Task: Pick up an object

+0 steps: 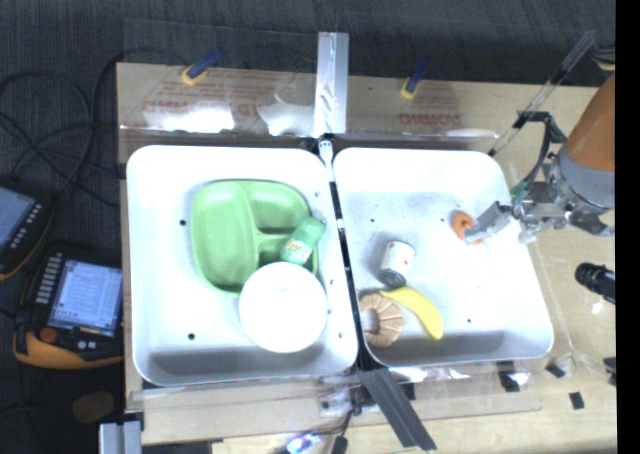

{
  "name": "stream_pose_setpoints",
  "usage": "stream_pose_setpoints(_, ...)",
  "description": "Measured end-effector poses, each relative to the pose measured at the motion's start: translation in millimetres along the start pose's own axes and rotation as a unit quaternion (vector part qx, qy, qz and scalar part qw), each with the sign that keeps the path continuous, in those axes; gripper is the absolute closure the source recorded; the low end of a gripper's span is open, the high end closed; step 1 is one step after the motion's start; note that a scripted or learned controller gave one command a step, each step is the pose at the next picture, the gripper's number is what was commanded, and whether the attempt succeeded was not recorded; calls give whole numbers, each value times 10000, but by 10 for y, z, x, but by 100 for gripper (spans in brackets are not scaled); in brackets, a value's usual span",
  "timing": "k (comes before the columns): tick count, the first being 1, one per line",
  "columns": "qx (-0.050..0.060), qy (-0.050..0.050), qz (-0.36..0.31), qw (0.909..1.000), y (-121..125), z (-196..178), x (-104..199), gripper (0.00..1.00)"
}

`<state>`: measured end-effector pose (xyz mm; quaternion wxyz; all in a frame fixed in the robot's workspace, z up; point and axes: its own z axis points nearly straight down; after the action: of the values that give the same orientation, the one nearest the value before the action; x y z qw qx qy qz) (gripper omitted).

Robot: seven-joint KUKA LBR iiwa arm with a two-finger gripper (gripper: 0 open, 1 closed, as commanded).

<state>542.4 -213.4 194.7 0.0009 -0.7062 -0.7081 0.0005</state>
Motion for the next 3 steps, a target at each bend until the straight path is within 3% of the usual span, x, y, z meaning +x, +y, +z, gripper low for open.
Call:
stream_pose_setpoints(1, -2, -12, 68, 10000, 909, 966, 127, 0)
stream_pose_setpoints(2, -90, 17, -654, 9978, 718, 1024, 29, 0)
stream_pose_setpoints(3, -58, -25, -740, 9972, 910, 1053, 369, 0)
